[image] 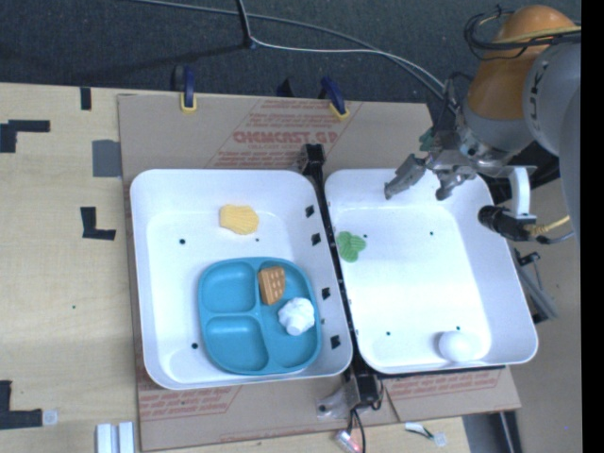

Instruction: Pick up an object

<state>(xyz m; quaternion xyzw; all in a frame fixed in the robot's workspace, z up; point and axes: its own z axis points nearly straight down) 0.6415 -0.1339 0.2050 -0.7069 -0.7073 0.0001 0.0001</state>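
My gripper point(418, 186) hangs open over the far edge of the right bin point(491, 281), its two fingers spread with nothing between them. A small green object point(351, 245) lies at the right bin's left side, below and left of the gripper. At the near right corner of that bin rests a white ball-like object point(460, 344). In the left bin point(160, 253) a yellow piece point(240, 219) lies on the floor. The blue divided plate point(231, 333) there holds a brown waffle-like piece point(272, 284) and a white lump point(297, 316).
Black clips point(312, 159) join the two bins along their shared wall. Blue and yellow clamps point(332, 97) hold the cardboard sheet at the far edge. A cable point(283, 41) runs across the dark floor behind the bench.
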